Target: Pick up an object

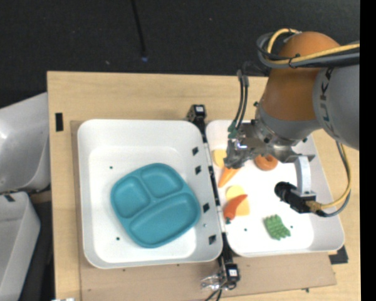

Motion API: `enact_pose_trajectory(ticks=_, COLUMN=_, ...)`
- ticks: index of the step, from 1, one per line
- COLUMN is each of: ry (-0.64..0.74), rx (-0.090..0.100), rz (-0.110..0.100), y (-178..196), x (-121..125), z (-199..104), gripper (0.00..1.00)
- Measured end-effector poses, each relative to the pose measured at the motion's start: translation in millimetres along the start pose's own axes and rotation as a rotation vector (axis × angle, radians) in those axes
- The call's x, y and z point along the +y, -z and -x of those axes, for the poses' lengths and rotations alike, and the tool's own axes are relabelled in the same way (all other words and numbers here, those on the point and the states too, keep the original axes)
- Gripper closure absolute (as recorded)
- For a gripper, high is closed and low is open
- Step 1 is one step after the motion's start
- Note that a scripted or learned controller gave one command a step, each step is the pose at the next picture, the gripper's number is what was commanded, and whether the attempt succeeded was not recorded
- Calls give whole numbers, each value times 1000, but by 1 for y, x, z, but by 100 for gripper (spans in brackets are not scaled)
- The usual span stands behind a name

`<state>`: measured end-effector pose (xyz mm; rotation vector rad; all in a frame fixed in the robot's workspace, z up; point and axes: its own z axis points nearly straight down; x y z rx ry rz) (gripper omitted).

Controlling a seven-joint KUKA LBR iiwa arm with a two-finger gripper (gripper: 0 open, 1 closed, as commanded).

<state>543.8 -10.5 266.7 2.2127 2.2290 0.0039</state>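
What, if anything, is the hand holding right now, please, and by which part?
Cannot be told: the hand hangs low over the right bin, beside the orange pieces.

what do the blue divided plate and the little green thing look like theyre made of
Blue divided plate: probably moulded plastic, going by its even colour, soft sheen and rounded compartment ridges. Green thing: likely plastic or rubber toy food, matte with a bumpy surface; too small to tell more.

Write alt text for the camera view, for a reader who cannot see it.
A grey and orange robot arm reaches in from the right, its gripper low over the right bin among small orange, yellow and green toy foods. The left bin holds a blue divided plate.
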Motion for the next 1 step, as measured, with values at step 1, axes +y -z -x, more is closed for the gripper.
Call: enact_pose_trajectory(ticks=1, ry=0, rx=0, rz=-1, y=-3, x=9, z=-51, gripper=100)
